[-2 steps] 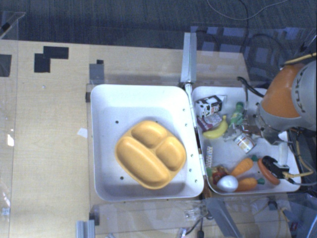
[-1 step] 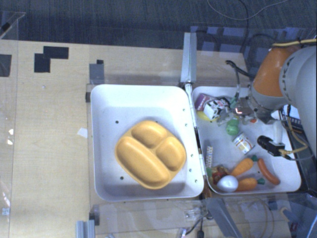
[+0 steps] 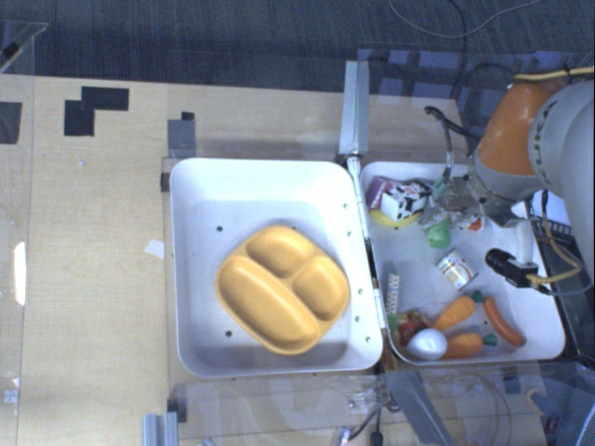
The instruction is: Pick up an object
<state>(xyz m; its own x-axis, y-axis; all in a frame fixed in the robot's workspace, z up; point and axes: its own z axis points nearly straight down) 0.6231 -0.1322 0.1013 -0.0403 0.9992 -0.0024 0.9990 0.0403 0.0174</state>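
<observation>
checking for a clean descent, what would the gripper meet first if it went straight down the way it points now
Likely the small green object lying just below the gripper in the right bin, though depth is hard to judge from this slanted view.

A pale wooden bench (image 3: 93, 249) with black tape marks (image 3: 93, 110) meets dark blue carpet (image 3: 186, 17), where a thin cable (image 3: 465, 12) loops
</observation>
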